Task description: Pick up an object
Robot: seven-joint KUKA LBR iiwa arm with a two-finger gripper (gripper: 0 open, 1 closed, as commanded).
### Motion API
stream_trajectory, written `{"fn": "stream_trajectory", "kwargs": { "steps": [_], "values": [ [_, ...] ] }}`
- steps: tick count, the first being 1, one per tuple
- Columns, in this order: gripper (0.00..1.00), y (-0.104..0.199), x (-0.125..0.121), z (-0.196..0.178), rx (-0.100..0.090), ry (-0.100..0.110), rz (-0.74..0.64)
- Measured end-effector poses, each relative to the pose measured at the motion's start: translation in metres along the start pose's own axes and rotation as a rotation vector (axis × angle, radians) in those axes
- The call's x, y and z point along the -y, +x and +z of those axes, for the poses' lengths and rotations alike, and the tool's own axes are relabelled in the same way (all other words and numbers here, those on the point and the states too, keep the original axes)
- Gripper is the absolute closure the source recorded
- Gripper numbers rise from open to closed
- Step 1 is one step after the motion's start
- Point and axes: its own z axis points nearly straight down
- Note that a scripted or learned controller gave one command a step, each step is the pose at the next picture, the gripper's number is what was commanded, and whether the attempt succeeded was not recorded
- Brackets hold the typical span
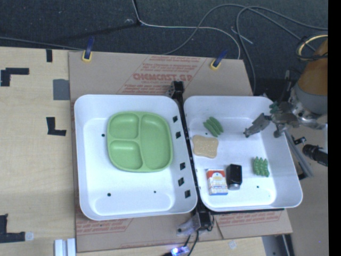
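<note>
Pale wooden bench (32, 159) with black tape marks. On it a brown cardboard sheet (154, 73) with red print, pinned at its far edge by two yellow clamps (87, 53). Beyond the bench, dark speckled flooring (64, 9) crossed by thin cables (176, 26). Two white bins side by side on the cardboard — the left bin (88, 159), well away to the pincer's left, holding a light green divided plate (140, 142).

Pincer (262, 134) hanging over the far right part of the right bin (285, 188), fingers spread apart, nothing between them.

Five small things in that bin:
- Green bean pods (213, 126), left of the pincer at about its level: slim, dark green, long axis running from upper left to lower right in the view.
- Tan bread slice (205, 146), left and a little below the pincer, just beneath the pods: squarish, flat, no clear long axis.
- Green bumpy cluster (260, 166), straight below the pincer and nearest to it: short, dark green, long axis up and down the view.
- Black block (234, 175), below and left of the pincer: glossy, long axis roughly up and down.
- Red and white carton (216, 182), touching or just beside the block's left — lying flat, long axis likewise up and down, white end at the bottom.
</note>
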Motion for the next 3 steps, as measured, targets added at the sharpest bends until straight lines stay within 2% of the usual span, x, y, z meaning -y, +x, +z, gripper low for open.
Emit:
{"fn": "stream_trajectory", "kwargs": {
  "steps": [1,3],
  "values": [
    [0.00,0.000,-0.003,-0.009,0.003,-0.014,-0.004],
    [0.00,0.004,-0.009,0.106,0.004,-0.012,-0.005]
  ]
}}
